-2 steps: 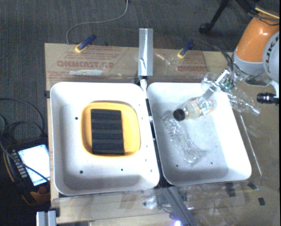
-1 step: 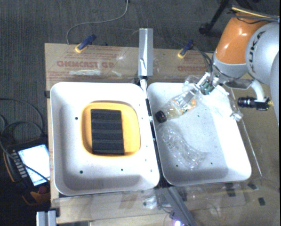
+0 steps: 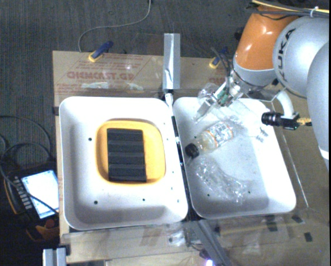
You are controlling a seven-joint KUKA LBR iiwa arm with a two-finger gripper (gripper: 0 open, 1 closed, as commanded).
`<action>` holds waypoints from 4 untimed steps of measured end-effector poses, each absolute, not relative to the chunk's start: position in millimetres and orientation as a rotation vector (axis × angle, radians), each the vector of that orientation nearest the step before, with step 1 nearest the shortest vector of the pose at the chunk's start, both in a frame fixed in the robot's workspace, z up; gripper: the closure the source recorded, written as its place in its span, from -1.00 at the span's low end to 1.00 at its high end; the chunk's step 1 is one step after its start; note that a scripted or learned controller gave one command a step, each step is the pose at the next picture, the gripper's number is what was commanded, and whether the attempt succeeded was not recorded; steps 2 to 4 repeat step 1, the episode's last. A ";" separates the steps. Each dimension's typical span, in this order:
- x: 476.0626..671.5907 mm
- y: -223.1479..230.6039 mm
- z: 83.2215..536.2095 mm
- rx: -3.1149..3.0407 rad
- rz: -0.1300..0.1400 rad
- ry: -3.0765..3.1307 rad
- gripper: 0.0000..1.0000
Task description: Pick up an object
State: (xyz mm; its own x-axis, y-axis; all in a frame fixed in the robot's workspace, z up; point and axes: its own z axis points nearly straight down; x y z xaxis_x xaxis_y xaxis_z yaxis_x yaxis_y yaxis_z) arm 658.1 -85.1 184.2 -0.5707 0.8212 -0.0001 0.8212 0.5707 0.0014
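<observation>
Gripper hangs over the upper edge of the right bin, fingers apart, nothing between them; likely poised to drop onto a target. Clear bottle lies on its side mid-bin, just below; crumpled plastic wrap lower down. Left bin holds a yellow tray. Cardboard underlies both; cables trail at far left.

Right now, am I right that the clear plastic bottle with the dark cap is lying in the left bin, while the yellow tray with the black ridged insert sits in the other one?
Not quite: the two are swapped. The camera view shows the clear plastic bottle lying in the right bin, and the yellow tray with the black ridged insert in the left bin.
</observation>
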 end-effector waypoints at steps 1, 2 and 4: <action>658.7 -83.9 193.2 1.454 0.004 2.784 1.00; 658.7 -83.9 193.2 1.454 0.004 2.784 1.00; 658.7 -83.9 193.2 1.454 0.004 2.784 1.00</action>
